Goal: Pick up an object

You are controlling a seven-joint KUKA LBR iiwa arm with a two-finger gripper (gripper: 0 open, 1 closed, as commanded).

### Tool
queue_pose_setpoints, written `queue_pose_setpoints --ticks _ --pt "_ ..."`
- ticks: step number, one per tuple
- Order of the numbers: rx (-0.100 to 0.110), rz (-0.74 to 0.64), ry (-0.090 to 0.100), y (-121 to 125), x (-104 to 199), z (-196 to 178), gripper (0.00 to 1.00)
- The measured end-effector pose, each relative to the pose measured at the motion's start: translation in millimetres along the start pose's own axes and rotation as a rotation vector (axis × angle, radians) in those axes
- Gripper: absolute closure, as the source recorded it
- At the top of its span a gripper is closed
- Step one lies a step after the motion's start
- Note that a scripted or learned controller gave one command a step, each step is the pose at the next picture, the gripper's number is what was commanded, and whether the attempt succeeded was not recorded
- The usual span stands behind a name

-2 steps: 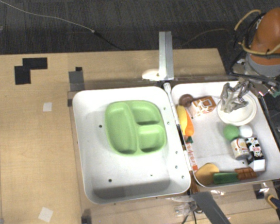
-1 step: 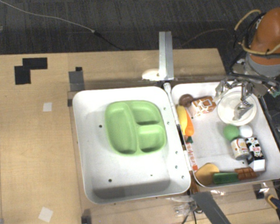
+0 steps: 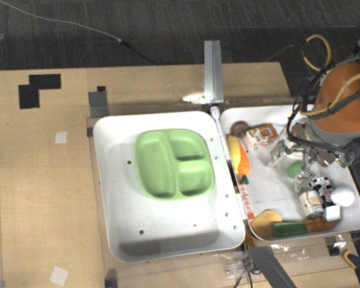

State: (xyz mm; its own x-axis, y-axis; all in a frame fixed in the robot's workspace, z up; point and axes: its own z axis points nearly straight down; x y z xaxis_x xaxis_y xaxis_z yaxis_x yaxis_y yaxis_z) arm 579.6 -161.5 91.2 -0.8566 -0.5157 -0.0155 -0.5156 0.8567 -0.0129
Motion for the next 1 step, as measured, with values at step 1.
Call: queue_pose_setpoints --ticks 1 --pt "-0.002 0.159 0.000 5.1 -21.2 1.0 0.00"
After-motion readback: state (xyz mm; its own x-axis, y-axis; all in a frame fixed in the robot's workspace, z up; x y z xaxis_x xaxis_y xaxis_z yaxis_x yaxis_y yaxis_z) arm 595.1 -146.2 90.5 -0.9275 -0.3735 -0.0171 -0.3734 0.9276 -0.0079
